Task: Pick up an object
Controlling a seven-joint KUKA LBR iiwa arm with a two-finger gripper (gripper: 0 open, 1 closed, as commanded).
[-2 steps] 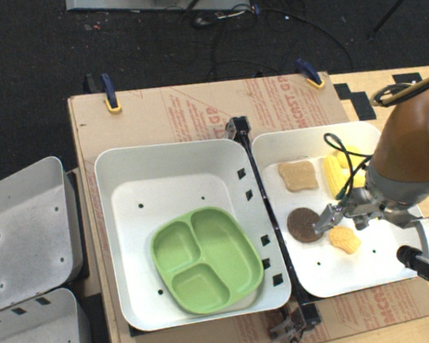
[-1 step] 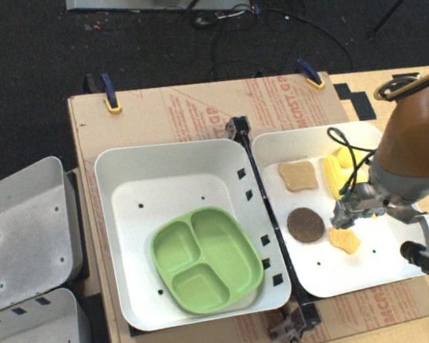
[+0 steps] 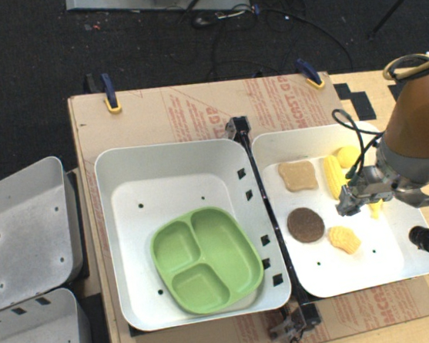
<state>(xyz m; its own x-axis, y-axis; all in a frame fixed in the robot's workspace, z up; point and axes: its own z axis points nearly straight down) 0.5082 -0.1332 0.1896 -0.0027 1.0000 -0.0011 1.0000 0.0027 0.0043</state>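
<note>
The right bin [image 3: 381, 263] holds a tan bread slice [image 3: 298, 176], a dark brown round patty [image 3: 307, 224], a yellow ridged piece [image 3: 344, 238] and yellow pieces [image 3: 337, 170] near the back. My gripper [image 3: 350, 203] hangs low over the bin's right half, just right of the patty and above the ridged piece, beside the long yellow piece. The arm's wrist hides its fingers.
The left bin [image 3: 123, 186] contains a green divided tray [image 3: 206, 259]. Both bins rest on a cardboard-covered bench [image 3: 176, 113] held by clamps. Spare white bins [image 3: 20, 229] lie to the far left. Cables trail from the arm on the right.
</note>
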